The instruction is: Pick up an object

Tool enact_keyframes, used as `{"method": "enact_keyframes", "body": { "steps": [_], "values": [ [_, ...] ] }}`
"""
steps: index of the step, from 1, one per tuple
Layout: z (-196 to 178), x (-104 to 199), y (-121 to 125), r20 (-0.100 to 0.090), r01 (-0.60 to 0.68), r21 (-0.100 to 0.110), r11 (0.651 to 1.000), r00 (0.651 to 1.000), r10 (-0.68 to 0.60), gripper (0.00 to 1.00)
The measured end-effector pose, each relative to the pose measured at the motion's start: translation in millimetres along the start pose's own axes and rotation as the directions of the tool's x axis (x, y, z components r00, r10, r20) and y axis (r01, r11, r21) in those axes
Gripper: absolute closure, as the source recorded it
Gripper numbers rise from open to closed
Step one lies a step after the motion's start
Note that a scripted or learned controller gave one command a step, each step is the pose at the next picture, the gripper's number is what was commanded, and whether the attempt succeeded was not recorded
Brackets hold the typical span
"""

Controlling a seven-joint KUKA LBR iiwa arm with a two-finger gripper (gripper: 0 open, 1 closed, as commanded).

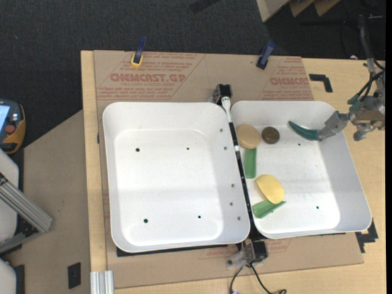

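Two white bins are sitting side by side on the counter (pixel 184 72). The left bin (pixel 122 182) is lying well apart from the action, while the right bin (pixel 343 188) is holding a tan disc (pixel 248 136), a brown ball (pixel 270 135), a green stick (pixel 250 163), a yellow lump (pixel 271 188) and a green wedge (pixel 264 209). The gripper (pixel 329 126) is hanging at the right bin's far right corner, its jaws closing around a teal curved piece (pixel 302 130).
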State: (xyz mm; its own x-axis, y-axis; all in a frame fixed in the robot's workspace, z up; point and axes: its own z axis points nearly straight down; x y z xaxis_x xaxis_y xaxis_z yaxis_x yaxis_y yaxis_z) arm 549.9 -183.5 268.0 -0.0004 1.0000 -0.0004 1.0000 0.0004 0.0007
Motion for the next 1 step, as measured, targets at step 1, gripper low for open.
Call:
{"method": "enact_keyframes", "body": {
  "steps": [1],
  "values": [
    [-10.9, -0.2, 0.7, 0.002, 0.001, -0.004, 1.0, 1.0, -0.001, 1.0]
  ]
}}
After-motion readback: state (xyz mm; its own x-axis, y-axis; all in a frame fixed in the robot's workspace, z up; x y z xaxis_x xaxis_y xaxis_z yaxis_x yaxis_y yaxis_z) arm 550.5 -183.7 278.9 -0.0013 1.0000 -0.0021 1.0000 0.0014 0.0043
